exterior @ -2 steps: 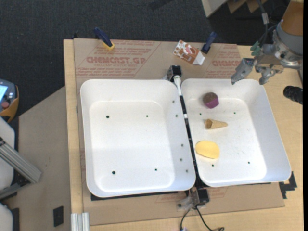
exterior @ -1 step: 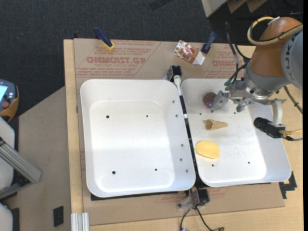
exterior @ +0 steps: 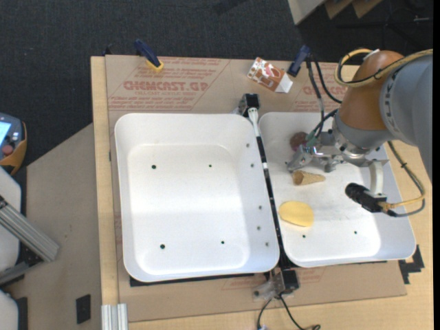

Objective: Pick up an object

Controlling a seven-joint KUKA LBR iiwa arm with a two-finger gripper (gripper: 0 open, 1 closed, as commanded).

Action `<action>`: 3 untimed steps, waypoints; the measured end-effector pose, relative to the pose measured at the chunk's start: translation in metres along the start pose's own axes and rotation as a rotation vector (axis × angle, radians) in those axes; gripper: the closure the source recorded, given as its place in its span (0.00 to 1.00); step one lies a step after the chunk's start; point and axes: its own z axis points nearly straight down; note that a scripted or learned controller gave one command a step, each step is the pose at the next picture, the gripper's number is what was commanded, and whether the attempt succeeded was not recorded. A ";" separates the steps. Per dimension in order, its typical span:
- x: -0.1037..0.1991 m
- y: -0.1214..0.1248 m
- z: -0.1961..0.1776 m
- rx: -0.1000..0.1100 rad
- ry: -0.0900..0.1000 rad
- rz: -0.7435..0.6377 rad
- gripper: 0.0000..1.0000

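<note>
In the right bin (exterior: 357, 243) lie three small objects: a yellow rounded piece (exterior: 296, 214) near the bin's left wall, a tan wedge (exterior: 308, 177) above it, and a dark reddish-brown ball (exterior: 298, 141) farther back. My gripper (exterior: 311, 158) hangs low over the bin, between the ball and the tan wedge, just above the wedge. The grey arm with its orange band (exterior: 364, 95) comes in from the right.
The left bin (exterior: 189, 198) sits beside the right one, their walls meeting at a black clip (exterior: 249, 104). A small red-and-white packet (exterior: 269, 75) lies on the cardboard behind the bins. Blue clamps (exterior: 148, 55) hold the cardboard's far edge. Cables (exterior: 402, 208) trail over the right bin's right side.
</note>
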 end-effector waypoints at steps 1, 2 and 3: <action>-0.001 0.002 -0.015 -0.009 -0.003 0.001 1.00; 0.015 -0.076 -0.003 0.002 0.001 0.002 1.00; 0.079 -0.100 -0.132 -0.017 0.000 -0.007 1.00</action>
